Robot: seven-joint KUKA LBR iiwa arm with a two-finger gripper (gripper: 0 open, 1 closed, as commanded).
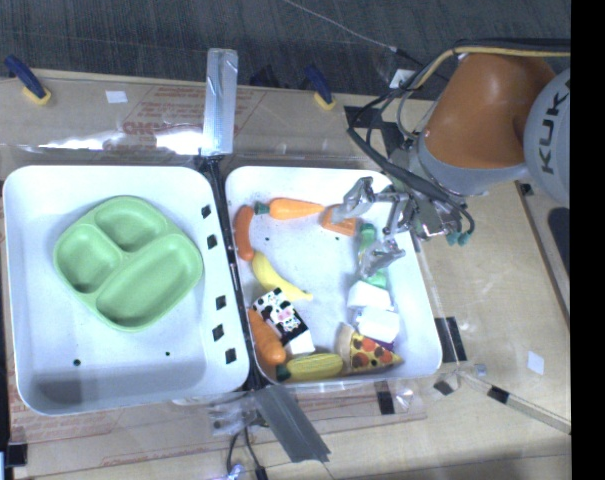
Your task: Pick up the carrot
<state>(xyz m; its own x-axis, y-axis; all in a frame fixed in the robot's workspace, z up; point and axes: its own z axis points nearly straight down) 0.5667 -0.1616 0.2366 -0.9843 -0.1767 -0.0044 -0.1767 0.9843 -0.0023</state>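
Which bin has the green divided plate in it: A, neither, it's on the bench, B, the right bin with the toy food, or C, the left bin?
C: the green divided plate lies alone in the left bin, while the carrot sits in the right bin.

On my feed, the only legible marking is "KU", in dark letters on the grey arm (552, 118), up and to the right of the fingers. Faint red print on the bench (162, 118) is unreadable.
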